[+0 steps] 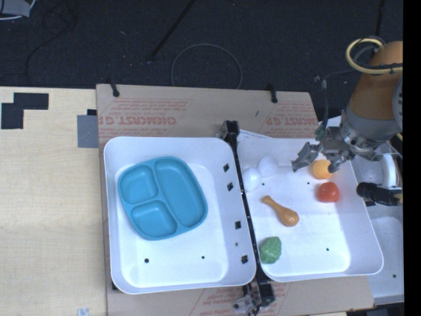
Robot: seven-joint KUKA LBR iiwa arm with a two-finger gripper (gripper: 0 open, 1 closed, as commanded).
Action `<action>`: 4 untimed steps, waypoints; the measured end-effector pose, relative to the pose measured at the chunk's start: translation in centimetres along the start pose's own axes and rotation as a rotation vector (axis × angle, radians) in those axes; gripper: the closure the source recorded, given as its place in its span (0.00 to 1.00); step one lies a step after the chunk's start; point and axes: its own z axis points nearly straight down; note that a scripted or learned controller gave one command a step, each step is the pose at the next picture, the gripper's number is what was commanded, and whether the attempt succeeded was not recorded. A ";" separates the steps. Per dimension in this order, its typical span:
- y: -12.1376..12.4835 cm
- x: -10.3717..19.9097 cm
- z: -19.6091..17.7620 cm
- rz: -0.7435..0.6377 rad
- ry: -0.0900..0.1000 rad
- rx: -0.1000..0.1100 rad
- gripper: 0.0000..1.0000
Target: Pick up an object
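camera view shows me two white bins side by side on the bench. my arm (pixel 375 91) comes in from the right, grey with an orange band near the wrist. its gripper (pixel 320 160) hangs low over the far end of the right bin (pixel 358 259). i see the two fingers spread apart, one to the left and one to the right, so the hand looks open to me. a small orange ball (pixel 321 170) sits just under and between the fingers. i cannot tell if the fingers touch it.

near the ball, a bit closer to me, lies a red tomato toy (pixel 327 191). more to the middle of the same bin lies a tan toy drumstick (pixel 281 210), tilted, with its thick end toward the near right. a green bumpy toy (pixel 270 249) sits at the near left corner of that bin. two white round things (pixel 260 170) rest at the far left side, hard to make out against the white.

the left bin (pixel 118 255) holds a blue tray (pixel 162 197) with three parts, lying flat.
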 end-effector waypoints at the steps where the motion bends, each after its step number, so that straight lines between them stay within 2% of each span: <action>1: 0.3 0.0 -0.9 -0.002 -0.003 -0.015 0.00; 2: 1.3 0.6 4.5 -0.007 -0.001 -0.009 0.00; 3: 0.6 1.3 9.5 -0.004 -0.001 -0.010 0.00; 4: 0.6 1.5 11.6 -0.003 -0.002 -0.011 0.00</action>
